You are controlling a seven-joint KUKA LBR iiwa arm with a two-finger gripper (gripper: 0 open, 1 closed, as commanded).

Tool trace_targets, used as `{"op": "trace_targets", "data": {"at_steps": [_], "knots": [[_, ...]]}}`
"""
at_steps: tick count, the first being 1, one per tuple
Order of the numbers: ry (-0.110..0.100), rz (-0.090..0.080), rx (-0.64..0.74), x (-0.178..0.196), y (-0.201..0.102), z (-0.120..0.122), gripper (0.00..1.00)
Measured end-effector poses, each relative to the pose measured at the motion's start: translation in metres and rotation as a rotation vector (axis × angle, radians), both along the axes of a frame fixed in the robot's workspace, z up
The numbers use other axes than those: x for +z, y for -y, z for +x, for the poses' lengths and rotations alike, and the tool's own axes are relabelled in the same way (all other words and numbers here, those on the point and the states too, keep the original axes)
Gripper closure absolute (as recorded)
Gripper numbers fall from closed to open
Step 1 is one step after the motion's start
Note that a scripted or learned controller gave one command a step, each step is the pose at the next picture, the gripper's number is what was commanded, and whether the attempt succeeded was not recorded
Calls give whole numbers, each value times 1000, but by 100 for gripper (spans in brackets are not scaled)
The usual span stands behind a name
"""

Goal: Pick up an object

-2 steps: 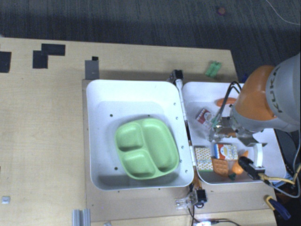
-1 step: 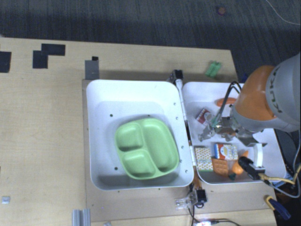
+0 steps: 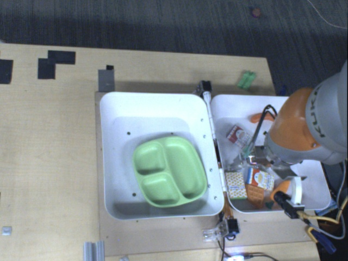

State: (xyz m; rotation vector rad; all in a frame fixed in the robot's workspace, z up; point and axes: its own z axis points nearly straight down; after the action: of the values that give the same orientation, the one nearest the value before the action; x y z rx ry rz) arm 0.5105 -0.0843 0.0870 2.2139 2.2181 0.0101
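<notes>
Right bin [image 3: 321, 197], arm low over mixed small packets.
Gripper [image 3: 251, 157]: finger state cannot be told; possibly above the packets [image 3: 255, 182] at near edge. Left bin [image 3: 117, 145]: green divided plate [image 3: 169, 171], centre.

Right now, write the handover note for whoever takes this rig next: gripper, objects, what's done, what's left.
Gripper: low inside the right bin, over the clutter; finger state can't be read from the camera view, and nothing is visibly held.
Objects: right bin holds a small red-and-white packet, a checkered packet, an orange-and-blue packet and an orange piece near the far wall. Left bin holds a green divided plate.
Done: arm has reached into the right bin.
Left: get a confirmed grasp and lift one object.
</notes>
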Motion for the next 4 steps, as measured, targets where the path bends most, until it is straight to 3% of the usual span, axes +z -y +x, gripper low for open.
{"op": "trace_targets", "data": {"at_steps": [1, 2, 3, 4], "knots": [[6, -1, 0, 12, 0, 2, 100], [6, -1, 1, 12, 0, 2, 0], [10, -1, 3, 22, -1, 3, 100], [10, -1, 2, 22, -1, 3, 0]]}}
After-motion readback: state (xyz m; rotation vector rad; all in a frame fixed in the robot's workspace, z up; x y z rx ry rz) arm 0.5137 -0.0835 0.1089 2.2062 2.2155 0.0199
